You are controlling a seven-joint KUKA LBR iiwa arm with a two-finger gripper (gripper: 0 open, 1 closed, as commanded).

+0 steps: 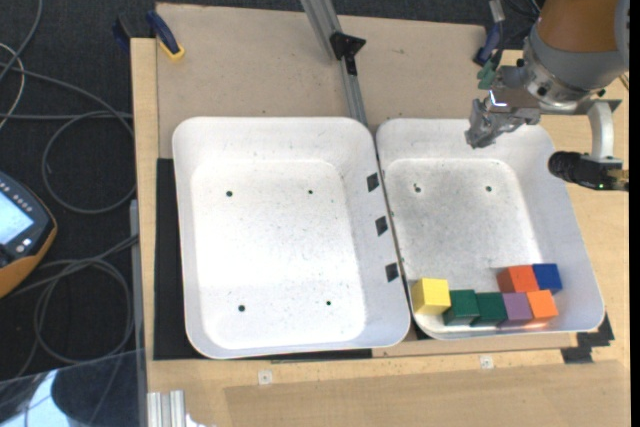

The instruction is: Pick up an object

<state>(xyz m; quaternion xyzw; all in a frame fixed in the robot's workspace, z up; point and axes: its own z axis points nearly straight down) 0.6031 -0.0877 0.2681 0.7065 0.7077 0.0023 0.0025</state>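
gripper (pixel 487 127) above right bin (pixel 560 177) far rim (blocks (pixel 490 300) near edge)

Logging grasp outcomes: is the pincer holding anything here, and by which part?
Nothing is held. The pincer hangs over the right bin's far edge, while the blocks lie clustered at that bin's near edge.
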